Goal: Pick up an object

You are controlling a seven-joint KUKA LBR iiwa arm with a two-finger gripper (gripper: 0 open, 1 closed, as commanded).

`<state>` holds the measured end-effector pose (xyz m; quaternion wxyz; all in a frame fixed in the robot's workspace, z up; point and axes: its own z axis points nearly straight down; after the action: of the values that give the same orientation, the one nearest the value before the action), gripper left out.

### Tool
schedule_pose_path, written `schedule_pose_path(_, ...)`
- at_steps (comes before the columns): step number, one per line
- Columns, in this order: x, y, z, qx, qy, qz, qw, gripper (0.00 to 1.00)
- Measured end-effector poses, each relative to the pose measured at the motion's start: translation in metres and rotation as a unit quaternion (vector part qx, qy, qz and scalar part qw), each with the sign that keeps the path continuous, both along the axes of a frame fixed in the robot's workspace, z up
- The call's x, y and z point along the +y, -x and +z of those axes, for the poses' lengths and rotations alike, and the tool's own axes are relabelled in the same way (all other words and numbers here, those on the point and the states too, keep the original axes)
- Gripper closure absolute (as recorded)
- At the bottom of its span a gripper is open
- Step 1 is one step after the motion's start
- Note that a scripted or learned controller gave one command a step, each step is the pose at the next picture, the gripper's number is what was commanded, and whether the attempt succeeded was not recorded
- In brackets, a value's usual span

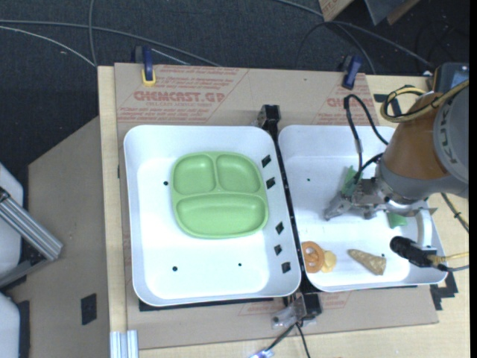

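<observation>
1. Right now my gripper (350, 203) hangs low in the right bin (317, 159), near its middle. Whether it is wide or narrow I cannot tell, nor whether it holds anything.
2. Just beside it shows a green bit (348, 177) — too small to name.
3. By the front wall lie a cone (369, 261) and a pretzel (314, 256), near each other and apart from me. Loose and small, they are my likeliest picks, I judge.
4. Well apart, the left bin (149, 200) bears a green plate (220, 195), lying flat — probably too broad for me.
</observation>
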<state>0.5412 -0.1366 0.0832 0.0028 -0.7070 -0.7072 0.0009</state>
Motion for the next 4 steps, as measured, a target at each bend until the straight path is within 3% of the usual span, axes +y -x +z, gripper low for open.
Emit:
schedule_pose_path(1,0.000,-0.001,0.013,-0.002,0.0002,0.000,1.0000,1.00)
schedule_pose_path(4,-0.019,-0.005,0.156,-0.006,0.0021,0.000,1.0000,1.00)
